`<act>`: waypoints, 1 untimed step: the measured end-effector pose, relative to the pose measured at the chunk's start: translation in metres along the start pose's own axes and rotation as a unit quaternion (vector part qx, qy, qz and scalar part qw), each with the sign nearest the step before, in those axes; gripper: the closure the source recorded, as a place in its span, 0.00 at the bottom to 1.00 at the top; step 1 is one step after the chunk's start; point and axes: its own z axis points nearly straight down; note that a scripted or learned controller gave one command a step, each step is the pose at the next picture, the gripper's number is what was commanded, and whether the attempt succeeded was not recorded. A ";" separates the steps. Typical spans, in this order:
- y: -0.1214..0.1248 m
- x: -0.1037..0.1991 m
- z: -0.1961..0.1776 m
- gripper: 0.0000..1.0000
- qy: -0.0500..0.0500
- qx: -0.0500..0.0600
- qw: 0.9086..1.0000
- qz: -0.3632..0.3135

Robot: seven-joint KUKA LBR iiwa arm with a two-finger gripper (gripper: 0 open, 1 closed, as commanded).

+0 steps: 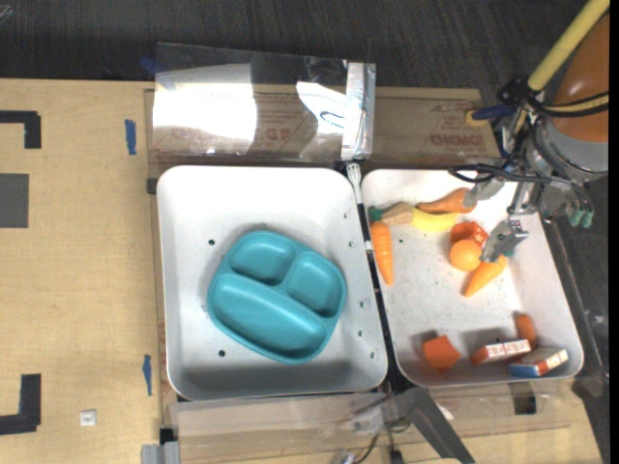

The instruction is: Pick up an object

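Your pincer (505,240) hangs low in the right bin (556,259), tips at the upper end of a toy carrot (483,276); whether they pinch it, you cannot tell. Nothing looks lifted yet, so the pick remains. The carrot's long axis runs diagonally, tapering toward lower left.

Two bins side by side

We've got the divided plate (278,295) in the left bin (184,201); in the right bin (556,303), carrots (383,251) at 10 o'clock, boxes (538,363) at 5.
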 end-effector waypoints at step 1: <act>-0.055 -0.023 0.151 0.00 -0.002 0.000 1.000 0.027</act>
